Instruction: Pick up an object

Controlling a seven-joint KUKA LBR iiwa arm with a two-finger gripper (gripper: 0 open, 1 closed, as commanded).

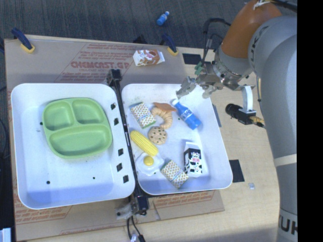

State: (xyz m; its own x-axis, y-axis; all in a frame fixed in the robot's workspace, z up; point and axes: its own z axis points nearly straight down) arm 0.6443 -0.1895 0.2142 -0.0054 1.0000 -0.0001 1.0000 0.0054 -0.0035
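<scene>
My hand (194,87) hovers spread over the right bin's (222,150) far edge, pinching nothing; the blue bottle (186,114) lies just beneath it, beside the croissant (164,112).

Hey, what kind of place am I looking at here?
Probably a robotics lab test bench, not a kitchen: a grey robot arm reaches over two white bins, clamps pin cardboard to the bench, and the food, like the corn, looks like toys.

A green three-compartment plastic plate (76,127) lies in the left white bin (25,185). A small snack packet (148,57) rests on the cardboard sheet (91,59) beyond the bins.
</scene>
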